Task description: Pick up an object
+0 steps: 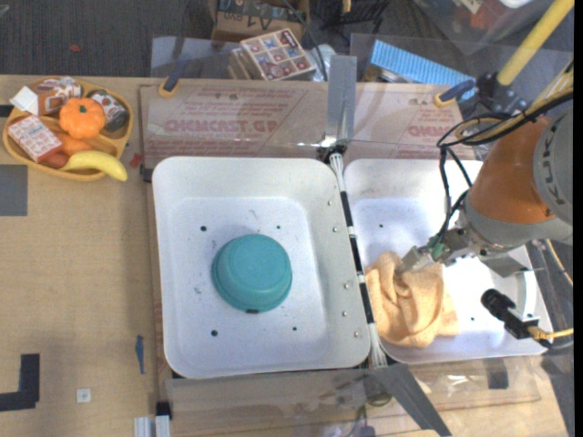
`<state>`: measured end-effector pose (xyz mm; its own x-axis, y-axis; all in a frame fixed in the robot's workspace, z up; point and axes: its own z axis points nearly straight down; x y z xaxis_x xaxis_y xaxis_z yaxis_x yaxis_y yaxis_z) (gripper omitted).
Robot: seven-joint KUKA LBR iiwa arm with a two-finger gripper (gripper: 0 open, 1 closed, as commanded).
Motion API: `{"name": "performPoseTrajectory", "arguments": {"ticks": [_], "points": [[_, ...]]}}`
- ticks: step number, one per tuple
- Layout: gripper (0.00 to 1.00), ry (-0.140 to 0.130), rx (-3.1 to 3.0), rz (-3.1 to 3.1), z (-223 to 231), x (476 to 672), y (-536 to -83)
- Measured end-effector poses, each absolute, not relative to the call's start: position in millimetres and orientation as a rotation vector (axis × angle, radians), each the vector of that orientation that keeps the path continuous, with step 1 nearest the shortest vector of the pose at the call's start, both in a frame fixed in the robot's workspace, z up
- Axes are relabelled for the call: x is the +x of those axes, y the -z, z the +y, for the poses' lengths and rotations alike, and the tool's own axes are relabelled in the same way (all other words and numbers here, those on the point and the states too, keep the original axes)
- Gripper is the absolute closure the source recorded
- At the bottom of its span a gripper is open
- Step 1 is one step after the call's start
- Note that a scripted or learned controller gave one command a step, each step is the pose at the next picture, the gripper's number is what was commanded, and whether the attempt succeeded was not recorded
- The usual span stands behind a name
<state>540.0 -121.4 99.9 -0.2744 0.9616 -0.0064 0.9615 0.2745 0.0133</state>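
Note:
A teal bowl (252, 272) lies upside down in the middle of the left bin (182, 189). A crumpled yellow cloth (410, 305) sits at the front left of the right bin (383, 198). My gripper (428, 253) is low over the cloth's upper right edge, reaching in from the right under the orange wrist band (510, 185). It touches or nearly touches the cloth.
A yellow plate (64, 167) with toy fruit, a banana and small boxes stands at the far left of the bench. A cardboard panel (237, 121) runs behind both bins. Cables hang by the wrist over the right bin.

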Motion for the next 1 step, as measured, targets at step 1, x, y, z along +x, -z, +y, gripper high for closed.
{"name": "performPoseTrajectory", "arguments": {"ticks": [1], "points": [[0.0, -0.007, 1.972, 2.435, -151.2, 483.9, -89.1]]}}
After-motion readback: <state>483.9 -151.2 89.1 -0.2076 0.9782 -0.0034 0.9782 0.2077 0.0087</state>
